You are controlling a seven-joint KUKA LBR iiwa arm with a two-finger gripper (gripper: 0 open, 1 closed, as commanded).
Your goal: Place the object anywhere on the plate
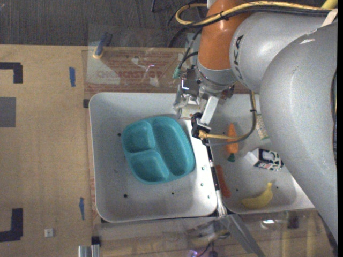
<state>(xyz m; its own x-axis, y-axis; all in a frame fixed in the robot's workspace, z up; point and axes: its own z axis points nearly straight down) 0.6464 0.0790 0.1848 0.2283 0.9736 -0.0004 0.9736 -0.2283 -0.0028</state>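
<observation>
**A:** Plate position?

**B:** Teal plate (pixel 158 149), three compartments, flat in the left bin (pixel 107 159). It sits right of the bin's centre. Its right rim is close to the bin's right wall. Wide white floor lies to its left, with a good strip below it too.

**A:** And the object?

**B:** Can't tell which piece is meant. All the loose pieces lie in the right bin (pixel 244 178), none on the plate. The carrot (pixel 231 138) is at mid-bin, long axis running up-down in the view. The banana (pixel 258 196) is near the bin's lower wall. A small printed packet (pixel 267 159) lies between those two, toward the right. A thin orange-red stick (pixel 221 180) lies along the bin's left wall, just beside the divide between the bins.

**A:** Gripper?

**B:** The gripper (pixel 187 101) hangs over the left bin's upper right corner, just beyond the plate's upper right rim. Whether it is spread or closed I cannot tell, as the wrist hardware covers it. Nothing is visibly held.

**A:** Room to move?

**B:** The arm (pixel 278 47) overhangs the upper and right parts of the right bin. The carrot is near the wrist, and the banana and packet sit at the edge of the arm's bulk. The two bins' inner walls run close together, and the stick lies tight against that edge.
</observation>
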